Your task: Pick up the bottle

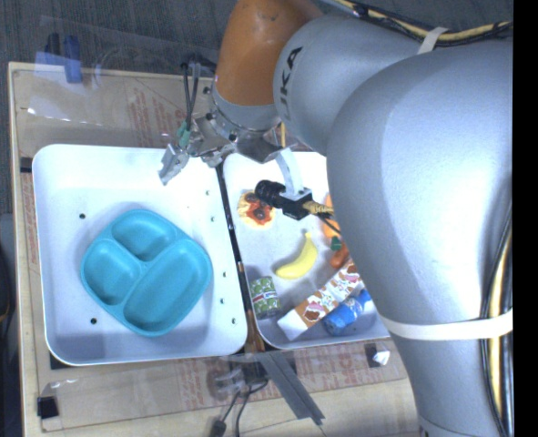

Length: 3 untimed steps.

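A bottle-like thing (325, 300) with a colourful label and a white end lies tilted at the front of the right bin (278, 340). A blue thing (346, 319) lies against it, partly hidden under the arm. My gripper (172, 162) hangs over the back of the left bin (59, 167), just left of the wall between the bins. It is well away from the bottle-like thing, and I see nothing held in it.
A blue divided plate (146, 269) lies in the middle of the left bin. The right bin also holds a banana (298, 260), a green can (264, 294) and an orange-yellow toy (253, 209). The big grey arm hides most of the right bin's right side.
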### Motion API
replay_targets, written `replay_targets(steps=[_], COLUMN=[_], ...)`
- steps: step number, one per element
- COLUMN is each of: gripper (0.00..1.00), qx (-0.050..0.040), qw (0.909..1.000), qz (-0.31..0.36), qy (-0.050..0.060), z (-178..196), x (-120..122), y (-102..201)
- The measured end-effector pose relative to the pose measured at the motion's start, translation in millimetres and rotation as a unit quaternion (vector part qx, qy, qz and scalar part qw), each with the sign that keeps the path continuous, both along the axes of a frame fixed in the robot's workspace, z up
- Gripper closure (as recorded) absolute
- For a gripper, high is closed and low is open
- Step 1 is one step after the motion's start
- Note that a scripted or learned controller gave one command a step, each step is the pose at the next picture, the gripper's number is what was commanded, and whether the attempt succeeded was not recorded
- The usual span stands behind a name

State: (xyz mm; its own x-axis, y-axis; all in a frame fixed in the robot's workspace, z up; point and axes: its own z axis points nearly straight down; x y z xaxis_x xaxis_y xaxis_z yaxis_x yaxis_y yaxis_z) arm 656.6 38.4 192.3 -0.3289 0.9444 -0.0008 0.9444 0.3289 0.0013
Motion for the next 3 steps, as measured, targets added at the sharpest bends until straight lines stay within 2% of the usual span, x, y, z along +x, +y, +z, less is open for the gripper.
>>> replay_targets(steps=[1, 2, 3], gripper=[0.00, 1.00, 1.00], qx=[-0.0001, -0.0003, -0.0006], qw=[0.9984, 0.9983, 1.0000], qz=[0.057, 0.059, 0.001], qy=[0.003, 0.003, 0.003], z=[-24.5, -14.6, -56.0], x=[-0.9, -0.6, -1.4], y=[71.9, 72.7, 137.7])
